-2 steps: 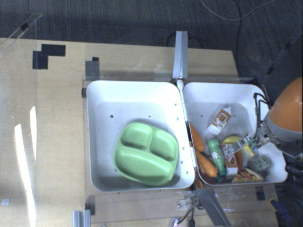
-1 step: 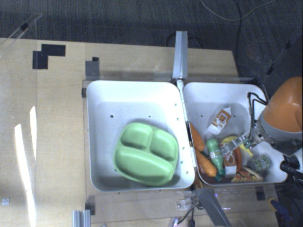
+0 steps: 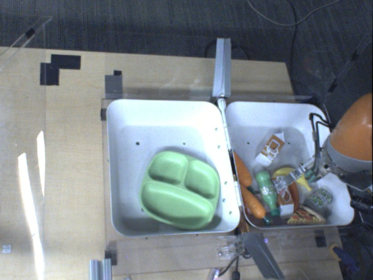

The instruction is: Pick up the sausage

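The gripper (image 3: 304, 175) hangs low inside the right bin (image 3: 294, 116), and whether its fingers are spread or pressed together I cannot tell. The sausage (image 3: 295, 195) — a reddish-brown piece — lies just below it, beside a yellow banana (image 3: 284, 171) and a green bottle (image 3: 267, 189). Nothing looks lifted yet, so the grasp remains to do. The arm (image 3: 352, 139) reaches in from the gripper's right, wrist bent down.

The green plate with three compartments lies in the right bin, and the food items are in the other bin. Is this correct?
Not quite. The camera view shows the green plate in the left bin; the food items are in the right bin.
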Controlling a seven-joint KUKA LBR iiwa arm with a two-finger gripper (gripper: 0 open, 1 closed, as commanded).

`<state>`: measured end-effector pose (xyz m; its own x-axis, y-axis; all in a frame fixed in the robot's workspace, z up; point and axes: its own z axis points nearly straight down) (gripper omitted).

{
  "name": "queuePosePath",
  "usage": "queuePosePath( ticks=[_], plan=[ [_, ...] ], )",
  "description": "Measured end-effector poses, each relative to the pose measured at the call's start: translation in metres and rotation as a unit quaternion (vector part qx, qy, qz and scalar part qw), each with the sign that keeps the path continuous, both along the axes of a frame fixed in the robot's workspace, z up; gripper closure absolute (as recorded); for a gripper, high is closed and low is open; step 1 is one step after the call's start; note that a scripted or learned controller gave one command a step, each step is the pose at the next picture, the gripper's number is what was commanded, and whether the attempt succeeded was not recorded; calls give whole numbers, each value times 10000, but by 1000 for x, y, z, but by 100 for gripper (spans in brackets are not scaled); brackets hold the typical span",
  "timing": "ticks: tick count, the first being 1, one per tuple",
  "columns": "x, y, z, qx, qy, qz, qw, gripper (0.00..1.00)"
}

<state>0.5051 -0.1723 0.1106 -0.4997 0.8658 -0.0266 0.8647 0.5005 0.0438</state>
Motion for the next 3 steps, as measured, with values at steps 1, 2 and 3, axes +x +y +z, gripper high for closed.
queuePosePath(
  ticks=[1, 2, 3],
  plan=[
    [-4, 20, 0, -52, -32, -1092, 9940, 0],
    [40, 4, 74, 18, 219, -768, 9968, 0],
    [96, -33, 30, 9, 224, -511, 9984, 0]
  ],
)
